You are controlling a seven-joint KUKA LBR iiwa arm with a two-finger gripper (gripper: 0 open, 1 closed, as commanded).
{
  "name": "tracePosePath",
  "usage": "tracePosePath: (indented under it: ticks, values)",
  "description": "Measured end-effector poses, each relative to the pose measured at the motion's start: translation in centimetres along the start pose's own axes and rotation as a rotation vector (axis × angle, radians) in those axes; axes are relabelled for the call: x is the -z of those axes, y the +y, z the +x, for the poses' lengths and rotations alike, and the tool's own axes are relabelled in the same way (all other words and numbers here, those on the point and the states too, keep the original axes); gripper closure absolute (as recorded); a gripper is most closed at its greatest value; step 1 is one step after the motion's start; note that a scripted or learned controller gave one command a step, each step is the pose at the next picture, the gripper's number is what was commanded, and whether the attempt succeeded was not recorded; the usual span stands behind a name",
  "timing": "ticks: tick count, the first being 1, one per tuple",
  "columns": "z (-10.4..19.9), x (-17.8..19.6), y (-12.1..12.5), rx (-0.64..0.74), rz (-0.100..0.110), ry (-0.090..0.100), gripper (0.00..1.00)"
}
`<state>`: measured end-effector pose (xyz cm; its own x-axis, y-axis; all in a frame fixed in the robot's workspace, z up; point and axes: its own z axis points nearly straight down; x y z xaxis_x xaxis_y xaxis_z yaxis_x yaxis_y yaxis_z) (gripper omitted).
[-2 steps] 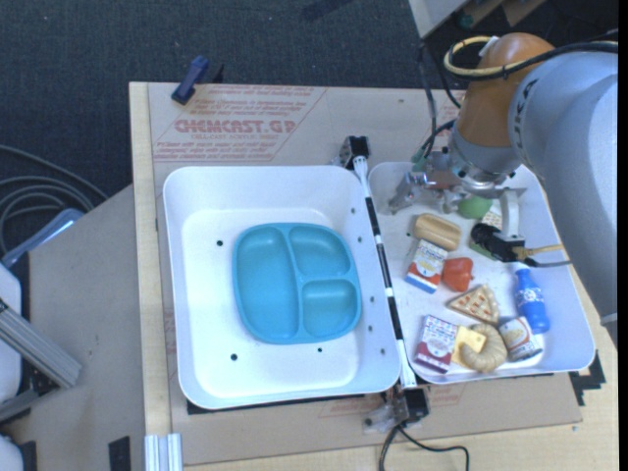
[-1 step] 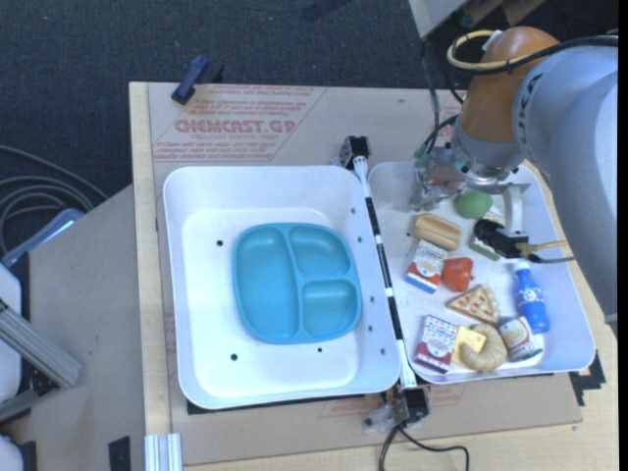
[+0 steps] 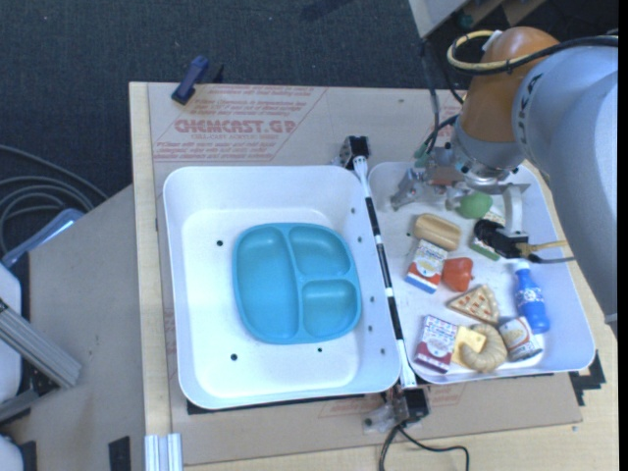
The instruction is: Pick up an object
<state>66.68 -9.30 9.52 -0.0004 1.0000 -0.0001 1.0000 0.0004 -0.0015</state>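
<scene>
Left bin (image 3: 186, 263): blue tray (image 3: 295, 283). Right bin (image 3: 569, 346): toy foods, bottle (image 3: 529, 298).

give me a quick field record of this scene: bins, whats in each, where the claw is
left bin: blue divided plate
right bin: toy foods, among them a bread roll, red piece, waffle wedge, blue bottle, small cartons
claw: over the far end of the right bin, beside a green piece
arm: enters from the right, orange band above wrist

Desk (image 3: 245, 126): lying under brown printed board.
Left bin (image 3: 196, 361): sitting on desk.
Right bin (image 3: 569, 346): sitting beside it, touching.
</scene>
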Motion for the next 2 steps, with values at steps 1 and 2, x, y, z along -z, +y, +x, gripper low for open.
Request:
tracePosePath:
  ticks: [1,2]
  values:
    - [0.02,1.05,0.06,0.0,-0.002,0.0,1.0]
    - [0.02,1.02,0.05,0.0,-0.002,0.0,0.0]
